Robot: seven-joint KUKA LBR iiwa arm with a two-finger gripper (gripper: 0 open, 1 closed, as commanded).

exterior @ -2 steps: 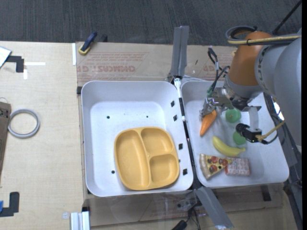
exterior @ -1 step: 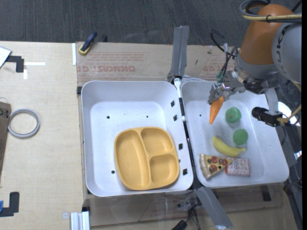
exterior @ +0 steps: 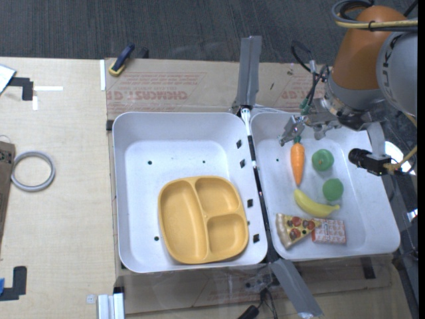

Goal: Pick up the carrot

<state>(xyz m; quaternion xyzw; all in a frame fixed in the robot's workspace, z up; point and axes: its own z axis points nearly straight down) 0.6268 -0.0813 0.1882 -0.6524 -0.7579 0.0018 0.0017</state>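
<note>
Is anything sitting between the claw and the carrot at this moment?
Nothing visible does. The claw hangs just above the green top of the orange carrot in the right white bin; the green balls and the yellow banana lie off to the side.

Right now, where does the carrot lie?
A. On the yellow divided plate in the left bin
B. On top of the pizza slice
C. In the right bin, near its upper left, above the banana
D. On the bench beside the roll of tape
C: the carrot lies in the right bin, just below the gripper and above the banana.
</note>
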